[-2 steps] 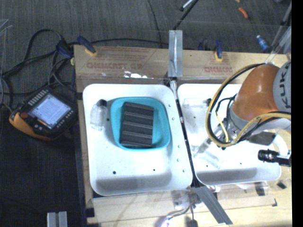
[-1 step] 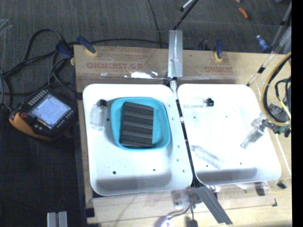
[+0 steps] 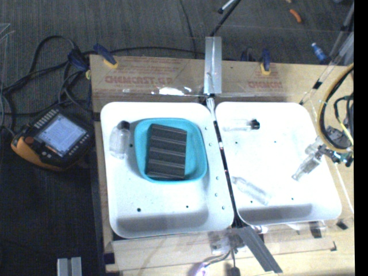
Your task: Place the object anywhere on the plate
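Note:
A light blue plate point(image 3: 198, 155) sits in the left bin point(image 3: 167, 211), toward its back. A dark grey ridged block point(image 3: 167, 151) lies flat on the plate, roughly centred. A small clear bottle with a black cap point(image 3: 119, 137) stands just left of the plate, touching or nearly touching its rim. The right bin point(image 3: 287, 206) holds three clear items: a tube with a black cap point(image 3: 239, 125) at the back left, a flat clear piece point(image 3: 251, 190) near the front left, and a tilted clear bottle point(image 3: 305, 167) at the right.
A metal bar point(image 3: 213, 68) rises behind the seam between the bins. Yellow and black cables point(image 3: 336, 125) hang over the right bin's right edge. A teach pendant point(image 3: 54, 140) lies on the floor to the left of the bench.

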You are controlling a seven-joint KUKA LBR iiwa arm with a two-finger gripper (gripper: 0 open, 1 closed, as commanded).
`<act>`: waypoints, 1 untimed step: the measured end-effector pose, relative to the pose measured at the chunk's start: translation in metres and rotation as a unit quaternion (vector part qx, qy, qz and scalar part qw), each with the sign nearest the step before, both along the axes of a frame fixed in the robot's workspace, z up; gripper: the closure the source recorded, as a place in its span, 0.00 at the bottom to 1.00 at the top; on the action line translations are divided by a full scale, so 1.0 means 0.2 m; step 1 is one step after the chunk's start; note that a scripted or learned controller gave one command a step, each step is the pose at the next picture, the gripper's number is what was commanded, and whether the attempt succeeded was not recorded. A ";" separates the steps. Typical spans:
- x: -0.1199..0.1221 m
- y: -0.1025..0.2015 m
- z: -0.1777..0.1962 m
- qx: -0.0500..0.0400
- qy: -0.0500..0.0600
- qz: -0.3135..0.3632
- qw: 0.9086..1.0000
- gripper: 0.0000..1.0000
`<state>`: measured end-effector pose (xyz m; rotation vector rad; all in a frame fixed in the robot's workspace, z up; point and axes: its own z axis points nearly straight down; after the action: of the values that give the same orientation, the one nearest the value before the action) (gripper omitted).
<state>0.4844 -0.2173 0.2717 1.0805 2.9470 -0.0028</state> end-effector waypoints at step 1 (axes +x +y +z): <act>0.19 -0.03 0.82 0.001 -0.001 -0.007 1.000 0.00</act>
<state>0.5220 -0.2225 0.4350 1.1003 2.9380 0.0003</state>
